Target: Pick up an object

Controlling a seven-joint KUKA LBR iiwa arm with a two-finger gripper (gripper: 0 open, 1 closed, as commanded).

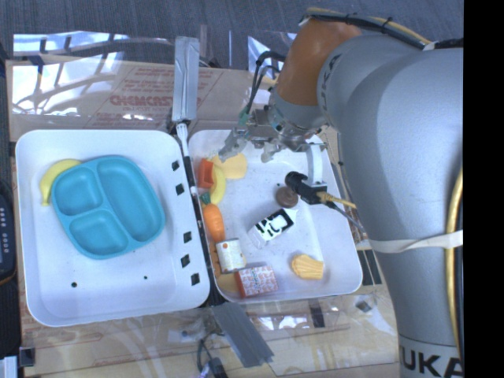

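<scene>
My gripper (pixel 252 145) hangs over the far left part of the right bin (pixel 335 235), its two fingers spread apart with nothing between them. Just below the left finger (pixel 234 142) lies a pale yellow wedge (pixel 235 166). Several small items sit in this bin: a red-orange piece (pixel 205 173), a yellow curved piece (pixel 219 186), a carrot (pixel 214 221), a small can (pixel 230 254), a red box (pixel 256 279), a black-and-white box (pixel 272 225), a brown disc (pixel 287 197) and a yellow ridged piece (pixel 307 268).
The left bin (pixel 47 290) holds a blue divided plate (pixel 109 205) and a yellow banana (pixel 55 176) at its far left. A divider rail (pixel 186 93) runs between the bins. The arm's grey bulk (pixel 394 132) covers the right side.
</scene>
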